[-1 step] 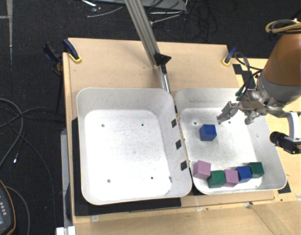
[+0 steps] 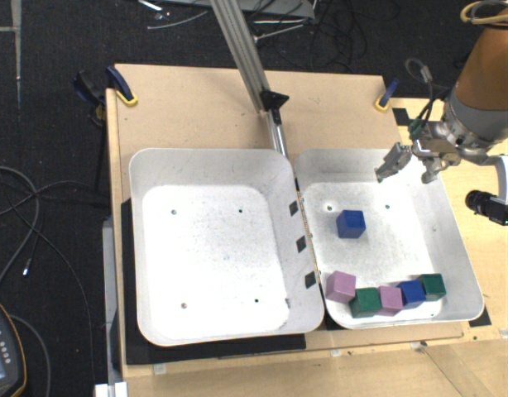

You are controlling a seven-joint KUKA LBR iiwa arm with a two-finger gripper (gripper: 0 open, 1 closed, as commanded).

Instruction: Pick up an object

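Here the hand (image 2: 411,165) hangs open and empty above the blue cube (image 2: 351,223).

Two white bins (image 2: 146,222) on a wooden bench (image 2: 196,106), cables (image 2: 22,222) alongside.

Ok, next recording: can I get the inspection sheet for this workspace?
Surface: wooden bench bearing left bin and right bin.
Job's things: lone blue cube mid right bin; along its near edge a row of purple cube, green cube, second purple cube, second blue cube, second green cube.
Clutter: clamps at the bench's far corners.
Grippers: gripper open, above right bin's far edge, holding nothing.
Cables: several on the dark floor.
Surroundings: metal pole.
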